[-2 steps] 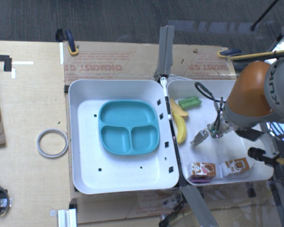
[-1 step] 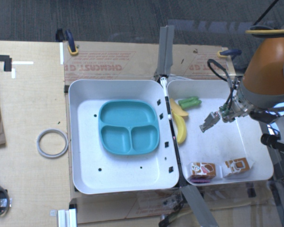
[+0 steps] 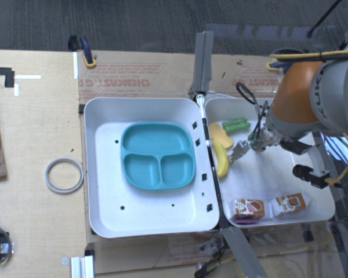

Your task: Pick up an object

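One banana (image 3: 221, 158) lies in the right bin (image 3: 278, 184), just beside the slightly parted fingers (image 3: 239, 150).

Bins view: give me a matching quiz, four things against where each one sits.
Things:
1. divided plate
2. banana
3. tape ring
4. snack packs

Places:
A. on the bench, left of both bins
B. near edge of the right bin
C. middle of the left bin
D. right bin, along the wall shared with the left bin

Pairs: 1-C, 2-D, 3-A, 4-B
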